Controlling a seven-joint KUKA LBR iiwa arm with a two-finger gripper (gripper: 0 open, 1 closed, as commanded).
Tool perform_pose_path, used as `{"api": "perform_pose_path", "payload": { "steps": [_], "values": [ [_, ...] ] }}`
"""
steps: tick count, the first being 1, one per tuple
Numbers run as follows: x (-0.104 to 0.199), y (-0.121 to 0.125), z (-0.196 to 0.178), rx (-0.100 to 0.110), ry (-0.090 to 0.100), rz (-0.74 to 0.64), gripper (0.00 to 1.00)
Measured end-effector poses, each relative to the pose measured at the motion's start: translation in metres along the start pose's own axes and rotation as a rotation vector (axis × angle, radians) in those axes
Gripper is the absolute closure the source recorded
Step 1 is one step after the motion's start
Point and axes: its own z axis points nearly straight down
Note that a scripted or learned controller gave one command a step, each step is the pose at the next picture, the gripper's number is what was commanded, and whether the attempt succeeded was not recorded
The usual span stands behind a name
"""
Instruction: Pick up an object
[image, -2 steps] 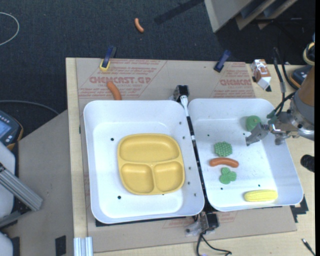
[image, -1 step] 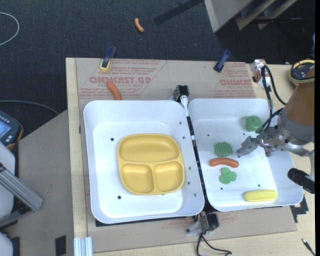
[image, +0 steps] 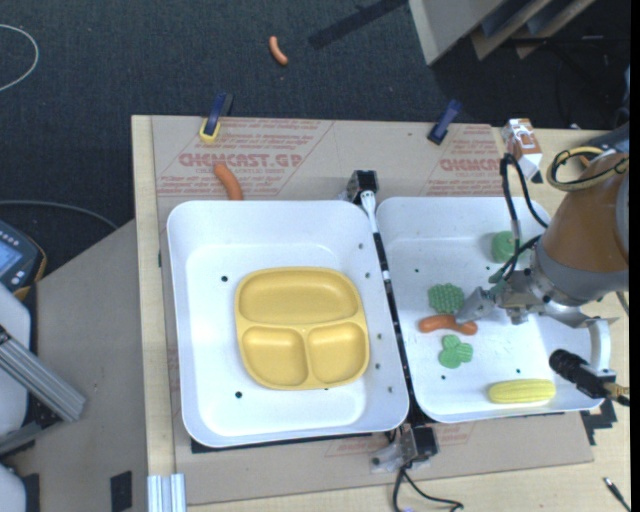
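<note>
In the right bin (image: 430, 225) lie several small toy foods. An orange carrot (image: 444, 323) rests near the bin's left middle, with a green leafy piece (image: 446, 297) just above it and another green piece (image: 456, 351) below it. A third green piece (image: 502, 244) lies farther back, and a yellow corn cob (image: 520, 392) sits by the front wall. My gripper (image: 476, 306) is low over the bin, its tip right beside the carrot's right end and the upper green piece. Whether it touches either one is unclear.
The left bin (image: 200, 300) bears a yellow divided plate (image: 300, 325). A stray orange piece (image: 229, 181) lies on the board behind the left bin. Clamps (image: 212, 118) hold the board's back edge. Black cables (image: 512, 200) trail by the arm.
</note>
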Motion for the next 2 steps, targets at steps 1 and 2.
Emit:
{"api": "perform_pose_path", "payload": {
  "steps": [1, 2],
  "values": [
    [0.000, 0.006, 0.013, -0.019, -0.002, 0.000, 0.00],
    [0.000, 0.008, 0.000, -0.029, -0.006, 0.001, 1.00]
  ]
}}
